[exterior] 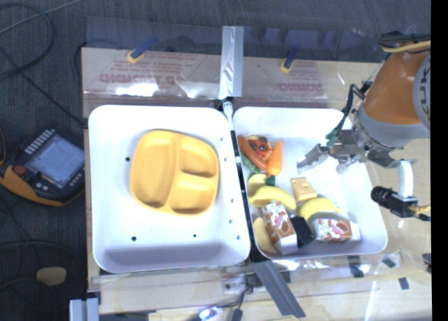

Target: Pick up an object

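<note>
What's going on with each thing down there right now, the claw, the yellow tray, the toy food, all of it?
Claw: over the right bin, fingers spread, holding nothing.
Yellow tray: lying upside down in the left bin.
Orange carrot: lying against the right bin's left wall.
Small cartons: tipped on their sides in the pile at the near end.
Bananas: lying in that pile.
Right bin: resting on the bench.
</note>
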Available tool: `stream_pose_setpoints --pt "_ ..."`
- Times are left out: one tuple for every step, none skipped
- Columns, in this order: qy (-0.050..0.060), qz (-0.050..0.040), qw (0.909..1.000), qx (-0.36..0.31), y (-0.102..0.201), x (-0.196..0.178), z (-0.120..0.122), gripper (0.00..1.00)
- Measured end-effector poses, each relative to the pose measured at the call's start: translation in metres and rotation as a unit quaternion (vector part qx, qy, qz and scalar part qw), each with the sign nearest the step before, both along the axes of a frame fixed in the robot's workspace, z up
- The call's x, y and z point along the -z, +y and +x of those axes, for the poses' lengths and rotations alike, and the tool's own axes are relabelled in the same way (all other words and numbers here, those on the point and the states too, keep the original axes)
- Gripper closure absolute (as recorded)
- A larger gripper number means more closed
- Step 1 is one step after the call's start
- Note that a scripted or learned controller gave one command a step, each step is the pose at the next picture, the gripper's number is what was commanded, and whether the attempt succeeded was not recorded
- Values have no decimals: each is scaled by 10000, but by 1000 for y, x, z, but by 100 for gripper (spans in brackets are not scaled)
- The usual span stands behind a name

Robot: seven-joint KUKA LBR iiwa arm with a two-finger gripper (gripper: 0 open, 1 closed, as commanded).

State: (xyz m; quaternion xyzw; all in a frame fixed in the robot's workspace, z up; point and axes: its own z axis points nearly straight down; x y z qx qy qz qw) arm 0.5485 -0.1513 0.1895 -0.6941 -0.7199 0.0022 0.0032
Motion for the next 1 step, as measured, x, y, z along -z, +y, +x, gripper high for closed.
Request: stream_pose_setpoints --pt "-23 -17 10000 -70 21 97 120 0"
